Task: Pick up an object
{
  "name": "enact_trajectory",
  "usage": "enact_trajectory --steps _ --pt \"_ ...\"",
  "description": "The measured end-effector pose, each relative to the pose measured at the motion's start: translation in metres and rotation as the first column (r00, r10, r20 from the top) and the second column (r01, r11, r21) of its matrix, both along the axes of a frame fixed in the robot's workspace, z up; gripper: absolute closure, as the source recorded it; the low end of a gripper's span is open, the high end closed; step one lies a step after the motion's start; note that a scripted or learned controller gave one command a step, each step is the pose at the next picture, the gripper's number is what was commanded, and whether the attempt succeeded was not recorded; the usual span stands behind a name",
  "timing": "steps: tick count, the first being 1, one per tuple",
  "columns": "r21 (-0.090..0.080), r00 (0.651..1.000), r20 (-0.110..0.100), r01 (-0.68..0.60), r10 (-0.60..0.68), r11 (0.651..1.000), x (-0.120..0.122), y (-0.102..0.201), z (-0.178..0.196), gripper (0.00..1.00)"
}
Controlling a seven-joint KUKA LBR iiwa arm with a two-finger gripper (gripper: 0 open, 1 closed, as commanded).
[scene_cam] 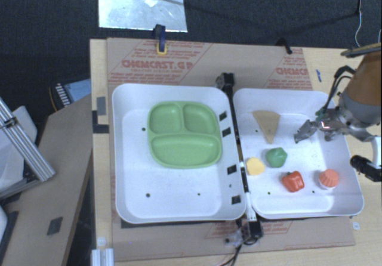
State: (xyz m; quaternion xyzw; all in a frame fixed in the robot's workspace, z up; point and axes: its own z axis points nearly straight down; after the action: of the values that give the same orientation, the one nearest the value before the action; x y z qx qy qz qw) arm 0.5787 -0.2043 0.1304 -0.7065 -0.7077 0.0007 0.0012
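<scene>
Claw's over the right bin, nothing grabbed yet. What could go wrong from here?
1. The claw sits over bare floor of the right bin, between the tan wedge and the other items; a straight descent may close on nothing.
2. The green piece and yellow piece lie nearly touching, so a grasp there could nudge or catch both.
3. The orange-and-white piece is small and rounded; it may slip out.

Grey arm (358, 117) with orange band, dark cables, metallic pincer (305, 132).
</scene>
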Motion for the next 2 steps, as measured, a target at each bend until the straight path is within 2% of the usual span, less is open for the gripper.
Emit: enact_trajectory --steps 1,2 --pt "0.0 1.0 0.001 0.0 0.0 1.0 0.0 0.001 -0.048 0.0" --pt "-0.003 1.0 0.007 0.0 0.0 1.0 0.002 0.0 -0.035 1.0"
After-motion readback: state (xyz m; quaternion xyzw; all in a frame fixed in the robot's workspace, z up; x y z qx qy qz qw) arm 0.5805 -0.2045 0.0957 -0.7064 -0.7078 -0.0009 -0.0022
